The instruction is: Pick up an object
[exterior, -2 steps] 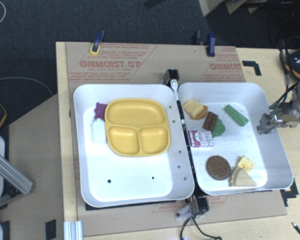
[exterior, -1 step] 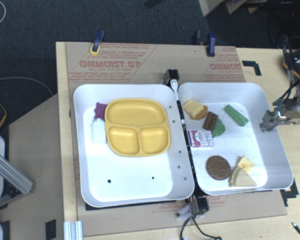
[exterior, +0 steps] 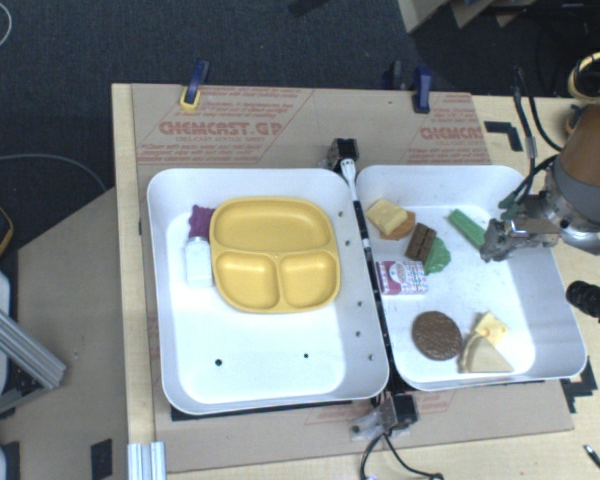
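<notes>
My gripper (exterior: 502, 240) hangs over the right bin (exterior: 540, 318), near its right side, just right of a green strip (exterior: 468, 227). Nothing shows between its fingers. Further left in that bin lie a tan bread-like piece (exterior: 388, 218), a brown block (exterior: 421, 242), a green round piece (exterior: 438, 258) and a pink-and-white packet (exterior: 401, 277). Toward the front sit a brown round cookie (exterior: 437, 335) and a pale yellow wedge (exterior: 486, 345).
The left bin (exterior: 260, 368) holds a yellow divided plate (exterior: 275, 252), with a white bottle (exterior: 197, 261) and a purple item (exterior: 200, 218) at its left. Clamps (exterior: 192, 86) (exterior: 421, 88) grip the board's far edge. Cables run at the right.
</notes>
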Tool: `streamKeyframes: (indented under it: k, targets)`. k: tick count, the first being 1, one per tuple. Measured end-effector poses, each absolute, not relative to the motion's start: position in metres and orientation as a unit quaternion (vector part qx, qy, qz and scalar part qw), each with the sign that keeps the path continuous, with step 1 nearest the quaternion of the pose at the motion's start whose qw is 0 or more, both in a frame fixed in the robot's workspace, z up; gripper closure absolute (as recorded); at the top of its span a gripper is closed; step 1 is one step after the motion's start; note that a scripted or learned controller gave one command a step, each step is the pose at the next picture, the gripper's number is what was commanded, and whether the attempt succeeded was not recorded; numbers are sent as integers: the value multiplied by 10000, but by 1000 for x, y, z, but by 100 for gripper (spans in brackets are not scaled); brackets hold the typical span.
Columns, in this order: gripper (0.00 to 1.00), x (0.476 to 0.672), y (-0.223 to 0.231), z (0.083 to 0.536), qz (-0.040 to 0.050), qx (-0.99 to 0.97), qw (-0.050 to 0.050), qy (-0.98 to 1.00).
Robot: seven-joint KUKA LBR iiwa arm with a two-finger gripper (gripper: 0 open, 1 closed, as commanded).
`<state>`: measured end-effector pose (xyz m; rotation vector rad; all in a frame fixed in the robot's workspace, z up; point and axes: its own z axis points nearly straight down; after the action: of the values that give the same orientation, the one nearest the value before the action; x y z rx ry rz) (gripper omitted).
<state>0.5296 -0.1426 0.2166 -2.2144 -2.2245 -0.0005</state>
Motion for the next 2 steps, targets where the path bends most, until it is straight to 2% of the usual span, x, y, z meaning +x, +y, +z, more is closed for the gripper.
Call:
streamKeyframes:
  k: [2]
  targets:
    - [100, 557, -44, 228, -20, -7045, -10, -7097]
